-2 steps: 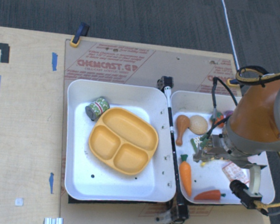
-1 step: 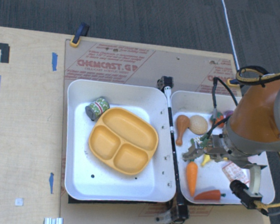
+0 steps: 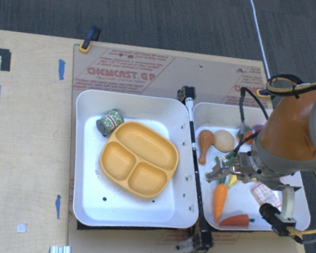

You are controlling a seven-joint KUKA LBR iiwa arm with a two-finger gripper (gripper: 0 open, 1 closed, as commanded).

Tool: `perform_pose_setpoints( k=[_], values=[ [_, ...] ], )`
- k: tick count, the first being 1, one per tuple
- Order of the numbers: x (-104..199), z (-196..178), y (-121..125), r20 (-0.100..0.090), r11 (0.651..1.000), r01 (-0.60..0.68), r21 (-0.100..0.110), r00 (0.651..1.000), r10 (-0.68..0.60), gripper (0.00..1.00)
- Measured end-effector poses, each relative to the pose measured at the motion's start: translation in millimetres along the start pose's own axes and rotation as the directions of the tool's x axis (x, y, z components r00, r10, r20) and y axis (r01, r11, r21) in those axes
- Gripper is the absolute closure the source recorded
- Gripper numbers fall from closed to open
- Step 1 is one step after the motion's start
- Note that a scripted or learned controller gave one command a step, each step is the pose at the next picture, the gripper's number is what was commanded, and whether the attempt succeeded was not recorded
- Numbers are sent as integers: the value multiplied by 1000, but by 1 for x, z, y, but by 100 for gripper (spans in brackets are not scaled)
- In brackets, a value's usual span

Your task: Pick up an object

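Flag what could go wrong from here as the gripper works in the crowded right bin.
The gripper sits low among close-packed toys, so it may nudge the carrot or drumstick instead of grasping one. The arm hides part of the right bin, so a grasp is hard to confirm.

2 bins sit side by side at the frame's centre and right. In the left bin (image 3: 84, 144), a 3-compartment tray (image 3: 139, 158) lies in the middle, with a small can (image 3: 110, 122) on its side just beside the tray's upper left edge. In the right bin (image 3: 203, 113), a drumstick (image 3: 205, 144) lies at the upper left, a round bun (image 3: 224, 140) just to its right. Below them a carrot (image 3: 219, 197) points toward the frame's bottom, and a pepper (image 3: 234, 220) lies along the lower edge. The arm (image 3: 294, 130) overhangs the bin's right half, its gripper (image 3: 223, 171) between bun and carrot.
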State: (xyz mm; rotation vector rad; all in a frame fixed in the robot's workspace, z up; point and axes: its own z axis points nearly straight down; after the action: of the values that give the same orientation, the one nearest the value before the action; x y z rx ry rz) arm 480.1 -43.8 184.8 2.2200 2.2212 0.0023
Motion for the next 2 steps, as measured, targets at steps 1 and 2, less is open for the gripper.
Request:
perform_pose_setpoints(
  k=[1,2],
  values=[
    [-59,99,36,2,1000,-2,-3,1000,2,0],
    [-48,99,13,1,1000,-1,-4,1000,1,0]
  ],
)
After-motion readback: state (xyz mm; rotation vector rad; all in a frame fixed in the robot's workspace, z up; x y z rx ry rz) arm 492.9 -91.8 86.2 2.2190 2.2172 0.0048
